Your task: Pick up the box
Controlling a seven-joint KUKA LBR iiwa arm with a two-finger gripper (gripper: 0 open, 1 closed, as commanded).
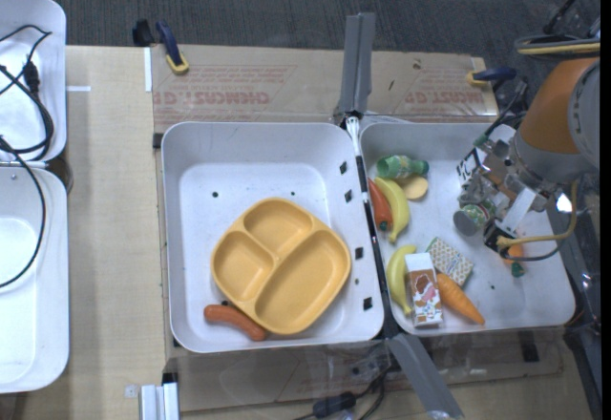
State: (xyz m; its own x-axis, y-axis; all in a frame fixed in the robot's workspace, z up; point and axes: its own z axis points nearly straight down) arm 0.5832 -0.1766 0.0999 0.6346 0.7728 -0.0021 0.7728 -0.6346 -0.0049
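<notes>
The box (424, 289) is a small white carton with a brown and red picture. It lies flat near the front of the right bin (544, 313), between a banana (400, 275) on its left and a carrot (460, 300) on its right. My gripper (474, 208) hangs low over the right side of that bin, behind and to the right of the box and apart from it. The grey arm with its orange band (558, 113) reaches in from the right. Nothing from the bin shows in the gripper.
The right bin also holds a second banana (394, 206), a red pepper (380, 205), a green item (401, 165), a patterned packet (450, 262) and a small orange piece (516, 259). The left bin (191, 218) holds a yellow divided plate (280, 263) and a sausage (235, 321).
</notes>
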